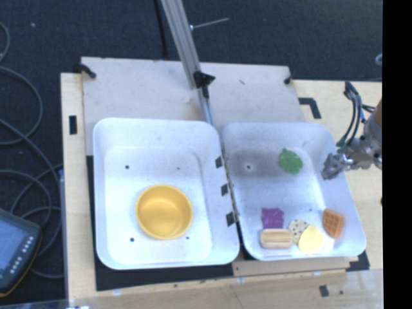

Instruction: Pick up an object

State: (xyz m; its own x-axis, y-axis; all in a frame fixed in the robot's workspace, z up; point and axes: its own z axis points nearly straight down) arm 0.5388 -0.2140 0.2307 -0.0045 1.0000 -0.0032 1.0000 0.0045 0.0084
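The right bin holds several small items. A green leafy piece lies near its far right. Along the near wall sit a purple block, a tan bread roll, a speckled cookie, a pale yellow piece and an orange waffle-like piece. My gripper hangs at the bin's right rim, to the right of the green piece and apart from it. Nothing shows in its grasp.
A yellow bowl rests in the left bin. A slanted metal rail runs from the top down to where the bins meet. Cables trail on the dark floor at left, beside a tablet.
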